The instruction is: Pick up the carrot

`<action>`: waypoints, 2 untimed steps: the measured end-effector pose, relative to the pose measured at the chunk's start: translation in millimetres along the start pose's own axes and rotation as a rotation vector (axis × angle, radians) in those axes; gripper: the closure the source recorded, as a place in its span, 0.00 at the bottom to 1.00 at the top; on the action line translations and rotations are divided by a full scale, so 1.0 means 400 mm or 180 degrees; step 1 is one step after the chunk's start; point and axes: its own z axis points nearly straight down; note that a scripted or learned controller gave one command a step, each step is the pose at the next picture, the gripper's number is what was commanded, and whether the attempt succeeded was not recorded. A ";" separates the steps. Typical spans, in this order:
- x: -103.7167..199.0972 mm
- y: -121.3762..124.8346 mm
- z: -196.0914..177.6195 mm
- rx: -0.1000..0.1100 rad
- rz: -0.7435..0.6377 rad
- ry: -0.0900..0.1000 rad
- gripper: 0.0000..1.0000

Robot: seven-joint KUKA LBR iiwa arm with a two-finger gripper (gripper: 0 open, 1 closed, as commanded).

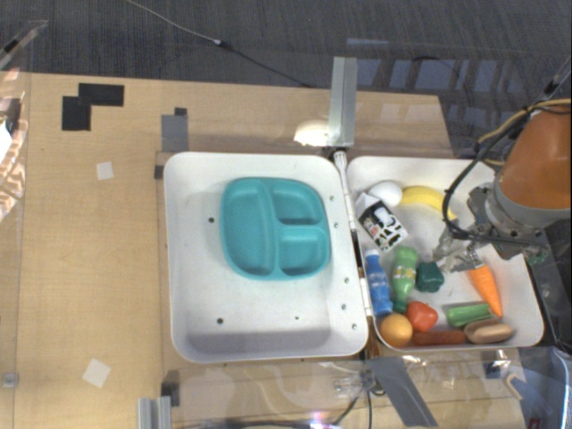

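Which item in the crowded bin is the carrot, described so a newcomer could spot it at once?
Look in the right bin, the one full of toy food, along its right-hand side just below the claw. The carrot lies there at a slant above the green pepper and the hot dog bun. It is the bin's one plain orange, tapering piece.

Your overhead view is evenly and fairly brightly lit, with soft light from above. A glare patch (310,133) burns out detail on the bench behind the left bin (192,266), and sunlit streaks wash the far left edge. A soft shadow pools along that bin's near inner wall. The orange band (541,159) at right looks slightly blurred. Fine detail is soft throughout your picture.
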 end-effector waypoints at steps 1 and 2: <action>0.076 -0.046 0.056 0.0018 -0.1090 -0.0010 1.00; 0.076 -0.044 0.059 0.0013 -0.1093 -0.0007 0.00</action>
